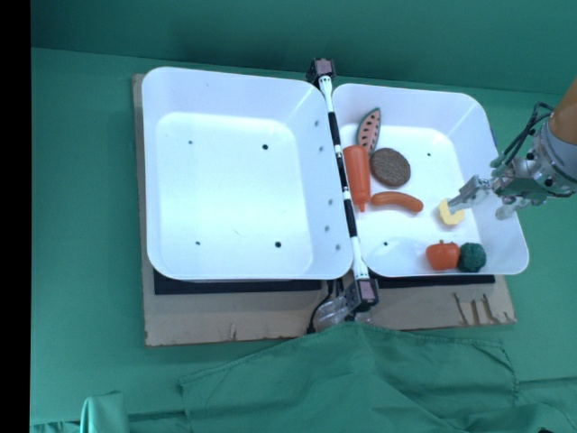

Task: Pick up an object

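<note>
Here the yellow piece [450, 213] lies in the right bin [505, 242], towards that bin's right wall, and the jaws [472, 190] of the arm [554, 156] hover just above and beside it; whether they stand apart or together I cannot tell, and nothing is seen between them. The piece looks like a small toy food of plastic, so I judge it light, stiff and rather smooth, likely to skid on the bin's floor if nudged from one side; a hold across its narrow width, square from above, seems safest. Within the right bin, the orange tomato [442, 254] and the green broccoli [471, 257] sit together near the front wall, below the yellow piece and apart from it. The sausage [397, 202] lies to its left, with the brown patty [389, 166], the carrot [358, 177] and the watermelon slice [368, 130] farther towards the bin's left wall. The nearby sloping right wall is the likeliest thing to crowd a descent. The left bin [180, 115] adjoins on the other side.
</note>
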Tool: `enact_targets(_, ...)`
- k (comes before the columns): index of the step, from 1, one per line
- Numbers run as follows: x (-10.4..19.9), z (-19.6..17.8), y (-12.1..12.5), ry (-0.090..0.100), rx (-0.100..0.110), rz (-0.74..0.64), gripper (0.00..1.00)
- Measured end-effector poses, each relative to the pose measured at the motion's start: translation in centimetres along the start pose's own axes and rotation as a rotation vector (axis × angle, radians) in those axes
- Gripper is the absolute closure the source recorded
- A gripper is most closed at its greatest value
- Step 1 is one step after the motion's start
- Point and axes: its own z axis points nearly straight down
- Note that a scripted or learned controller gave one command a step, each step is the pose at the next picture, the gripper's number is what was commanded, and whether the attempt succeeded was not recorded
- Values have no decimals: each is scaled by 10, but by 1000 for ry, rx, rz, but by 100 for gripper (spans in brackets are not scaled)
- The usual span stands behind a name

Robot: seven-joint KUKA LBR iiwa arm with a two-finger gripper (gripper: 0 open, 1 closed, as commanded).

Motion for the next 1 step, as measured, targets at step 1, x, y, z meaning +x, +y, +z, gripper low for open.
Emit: enact_targets(1,0,-66,3,0,-2,-8,0)
